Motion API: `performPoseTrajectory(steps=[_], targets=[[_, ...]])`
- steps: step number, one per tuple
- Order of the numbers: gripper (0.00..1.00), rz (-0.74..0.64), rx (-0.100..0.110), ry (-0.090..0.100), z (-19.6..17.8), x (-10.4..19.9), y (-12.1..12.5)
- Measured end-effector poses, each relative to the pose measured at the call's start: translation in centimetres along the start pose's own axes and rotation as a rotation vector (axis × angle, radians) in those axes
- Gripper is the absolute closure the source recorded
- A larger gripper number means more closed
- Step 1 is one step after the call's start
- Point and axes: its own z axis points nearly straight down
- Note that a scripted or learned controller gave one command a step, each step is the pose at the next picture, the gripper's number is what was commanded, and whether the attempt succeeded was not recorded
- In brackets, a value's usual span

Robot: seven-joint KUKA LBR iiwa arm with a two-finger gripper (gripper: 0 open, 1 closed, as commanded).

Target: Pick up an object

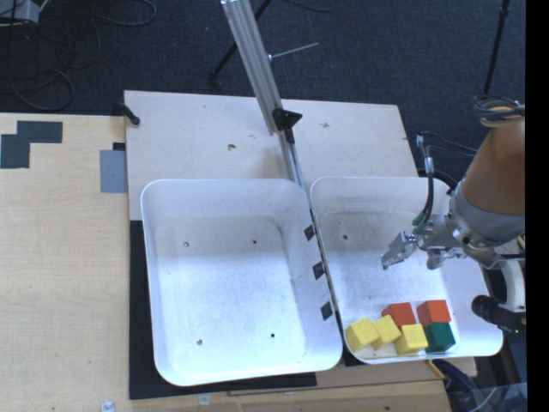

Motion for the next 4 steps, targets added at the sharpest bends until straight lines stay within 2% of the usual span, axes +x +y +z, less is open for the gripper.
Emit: performPoseTrajectory(steps=[3, 4], targets=[[0.0, 0.004, -0.001, -0.001, 0.0, 0.0, 0.0], [0.0, -0.012, 0.005, 0.003, 3.1, 3.9, 1.9]])
